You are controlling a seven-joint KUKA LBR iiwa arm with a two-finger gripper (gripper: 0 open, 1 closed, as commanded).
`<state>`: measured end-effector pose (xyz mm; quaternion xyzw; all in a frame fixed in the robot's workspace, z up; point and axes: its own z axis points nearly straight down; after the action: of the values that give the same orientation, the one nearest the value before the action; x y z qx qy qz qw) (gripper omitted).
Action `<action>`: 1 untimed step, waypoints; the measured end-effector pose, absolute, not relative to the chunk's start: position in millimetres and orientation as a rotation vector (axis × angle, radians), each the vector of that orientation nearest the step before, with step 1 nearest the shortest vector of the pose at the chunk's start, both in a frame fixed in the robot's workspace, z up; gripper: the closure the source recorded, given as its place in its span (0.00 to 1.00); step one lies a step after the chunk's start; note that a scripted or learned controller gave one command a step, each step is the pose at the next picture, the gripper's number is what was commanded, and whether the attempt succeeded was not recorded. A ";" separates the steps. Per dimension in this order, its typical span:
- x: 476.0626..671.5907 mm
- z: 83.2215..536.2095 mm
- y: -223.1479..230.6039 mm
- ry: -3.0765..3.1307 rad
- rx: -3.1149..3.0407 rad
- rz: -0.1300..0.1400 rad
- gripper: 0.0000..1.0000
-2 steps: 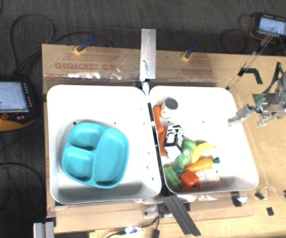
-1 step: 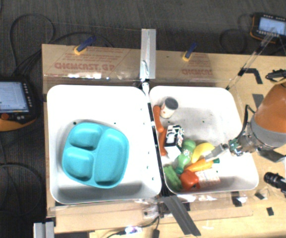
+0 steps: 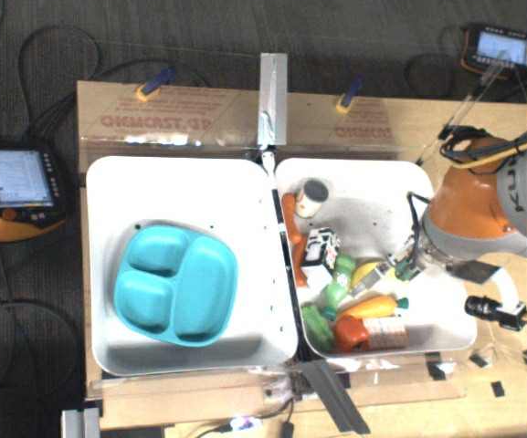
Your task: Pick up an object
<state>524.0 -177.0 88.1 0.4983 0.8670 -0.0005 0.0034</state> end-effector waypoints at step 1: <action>526.1 96.9 -175.7 2.716 1.562 0.007 1.00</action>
<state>526.1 -175.7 96.9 0.4986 0.8668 0.0021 0.0043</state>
